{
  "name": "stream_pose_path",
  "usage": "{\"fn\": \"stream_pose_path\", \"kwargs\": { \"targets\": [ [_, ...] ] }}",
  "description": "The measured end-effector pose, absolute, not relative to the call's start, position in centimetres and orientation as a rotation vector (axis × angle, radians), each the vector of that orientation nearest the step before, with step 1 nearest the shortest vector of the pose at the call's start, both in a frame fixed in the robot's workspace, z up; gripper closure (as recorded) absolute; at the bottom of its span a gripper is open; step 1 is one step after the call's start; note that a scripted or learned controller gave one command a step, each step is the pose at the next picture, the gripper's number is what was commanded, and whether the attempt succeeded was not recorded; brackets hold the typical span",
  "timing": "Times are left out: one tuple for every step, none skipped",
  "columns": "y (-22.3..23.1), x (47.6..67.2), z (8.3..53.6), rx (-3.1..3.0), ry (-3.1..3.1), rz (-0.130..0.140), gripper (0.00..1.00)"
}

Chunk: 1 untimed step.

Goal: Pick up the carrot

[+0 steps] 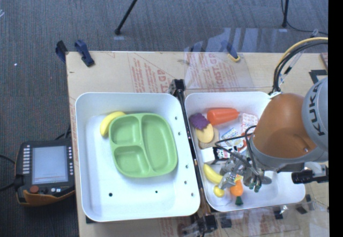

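Across the cardboard-covered surface (139, 69) sit two shallow white plastic bins side by side. Largest of the things over them is the grey arm with its orange band (284, 126), coming in from the right and cut off by the frame edge; its bulk hides the right part of the right-hand bin (225, 96). The left-hand bin (86, 177) carries a light-green plastic tray with three compartments (143, 145), and a yellow toy banana (110, 121) lies just beside the tray's upper-left corner, partly tucked under its rim.

In the right-hand bin the toys crowd together. A long orange toy carrot (222, 116), the largest of them, lies near the bin's far wall, well apart from the pincer. Next to it sits a purple, lumpy toy (199, 121) touching a pale yellow rounded toy (206, 134) (what either one is meant to be is hard to make out). A second, smaller yellow banana-shaped piece (212, 173) lies lower down.

The metal pincer (239, 178) hangs low near the bin's front wall, amid cables and fittings; a small orange piece with a green end (236, 191) lies right at it, but whether the pincer is spread or clenched I cannot tell.
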<state>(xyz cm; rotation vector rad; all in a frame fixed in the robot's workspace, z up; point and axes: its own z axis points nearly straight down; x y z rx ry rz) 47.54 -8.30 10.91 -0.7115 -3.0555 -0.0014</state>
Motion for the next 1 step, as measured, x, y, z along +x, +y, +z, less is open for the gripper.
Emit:
{"fn": "stream_pose_path", "kwargs": {
  "targets": [
    [-2.10, 48.92, 19.05, -0.550, -3.102, -0.004, 1.00]
  ]
}}
